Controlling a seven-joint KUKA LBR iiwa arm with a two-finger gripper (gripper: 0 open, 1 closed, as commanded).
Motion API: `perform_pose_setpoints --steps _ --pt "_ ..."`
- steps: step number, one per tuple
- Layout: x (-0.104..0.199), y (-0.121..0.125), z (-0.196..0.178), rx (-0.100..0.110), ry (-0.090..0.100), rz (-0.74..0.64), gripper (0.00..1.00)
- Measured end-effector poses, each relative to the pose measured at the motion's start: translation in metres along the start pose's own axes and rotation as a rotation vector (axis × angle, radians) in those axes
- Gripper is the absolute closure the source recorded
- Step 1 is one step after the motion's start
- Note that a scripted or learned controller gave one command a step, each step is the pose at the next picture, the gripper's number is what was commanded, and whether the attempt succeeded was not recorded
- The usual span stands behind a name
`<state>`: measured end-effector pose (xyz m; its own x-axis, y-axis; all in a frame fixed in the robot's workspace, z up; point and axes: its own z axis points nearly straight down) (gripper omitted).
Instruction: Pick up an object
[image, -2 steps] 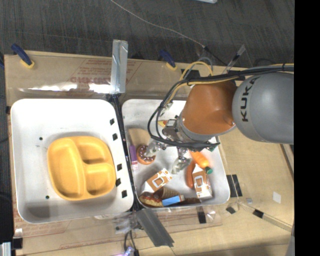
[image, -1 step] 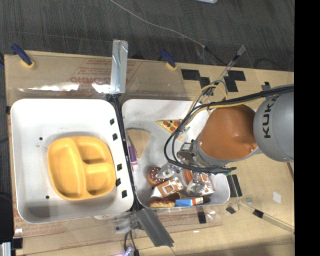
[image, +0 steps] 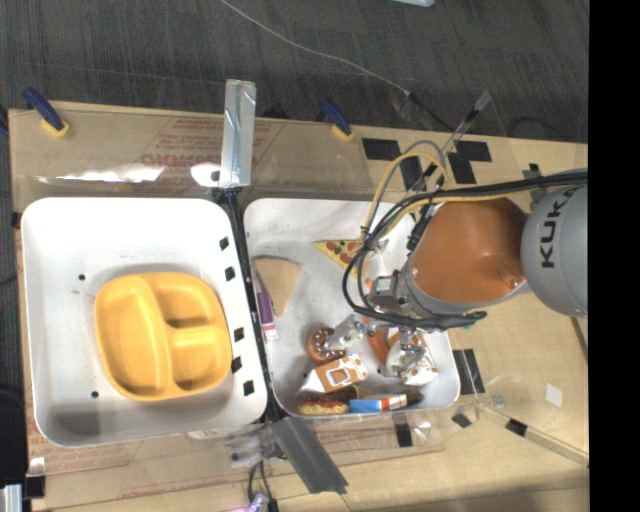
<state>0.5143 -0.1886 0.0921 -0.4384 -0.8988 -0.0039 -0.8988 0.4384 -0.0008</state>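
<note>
We see the gripper (image: 381, 345) low in the right bin (image: 300, 225), near its front wall; we cannot tell its state. Just before it a marker (image: 380, 404) lies flat, long axis along the front wall, red tip toward the arm. Beside it sit a donut (image: 322, 344), a gingerbread-house toy (image: 338, 376) and a pizza slice (image: 338, 247). The left bin (image: 60, 230) holds a yellow divided tray (image: 160, 335).

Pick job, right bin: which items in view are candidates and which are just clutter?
Candidates, right bin, near the tool:
- chocolate donut
- orange cracker-like piece
- marker
- pizza slice

Just lying about:
- yellow divided tray in left bin
- blue clamps
</note>
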Motion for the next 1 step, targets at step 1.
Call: perform_pose_setpoints --steps 1 --pt "-0.0256 0.0499 -0.0017 0.009 -0.004 -0.015 0.0"
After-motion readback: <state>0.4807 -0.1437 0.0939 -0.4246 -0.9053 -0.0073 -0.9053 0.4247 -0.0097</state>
